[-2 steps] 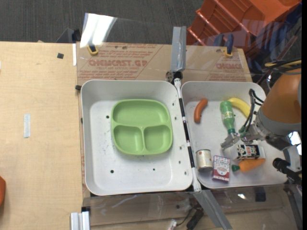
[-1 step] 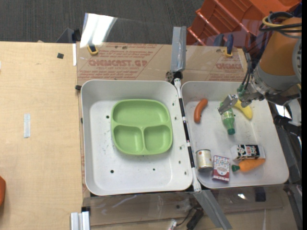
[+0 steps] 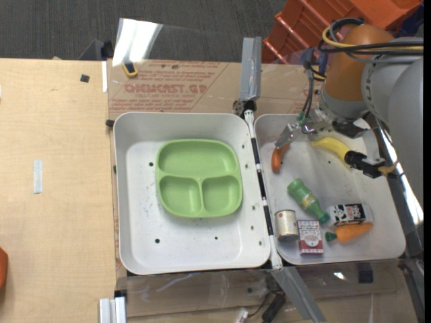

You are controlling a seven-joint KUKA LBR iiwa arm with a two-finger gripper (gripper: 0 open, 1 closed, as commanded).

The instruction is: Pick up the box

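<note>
- Two shallow white bins side by side: left bin (image 3: 128,200) and right bin (image 3: 394,237), touching along a central seam.
- One green divided plate (image 3: 199,177) with three compartments, lying flat in the middle of the left bin.
- In the right bin, seven loose things, counted from 9 o'clock across to 3 o'clock: one small orange carrot-like piece (image 3: 276,160) at 10 o'clock near the seam; one silver can (image 3: 286,223) on its side at 7 o'clock; one green bottle (image 3: 307,199) lying slantwise near the centre; one red-and-white box (image 3: 310,237) at 6 o'clock, flat against the front wall, just beside the can; one yellow banana (image 3: 331,145) at 12 o'clock; one black-and-white carton (image 3: 349,212) at 4 o'clock; one orange carrot (image 3: 351,232) just below that carton, at 5 o'clock.
- One gripper (image 3: 288,136) at 11 o'clock of the right bin, hanging above the small orange piece and well apart from the box; jaws part-open with nothing seen between them.
- One grey arm (image 3: 397,79) with an orange band, entering from 3 o'clock above the right bin.
- Pale wooden surface (image 3: 54,180) at 9 o'clock, bearing a small clear strip (image 3: 38,177); brown printed cardboard (image 3: 175,86) behind the bins at 12 o'clock.
- Dark grey floor beyond; orange crates (image 3: 337,12) at 1 o'clock.
</note>
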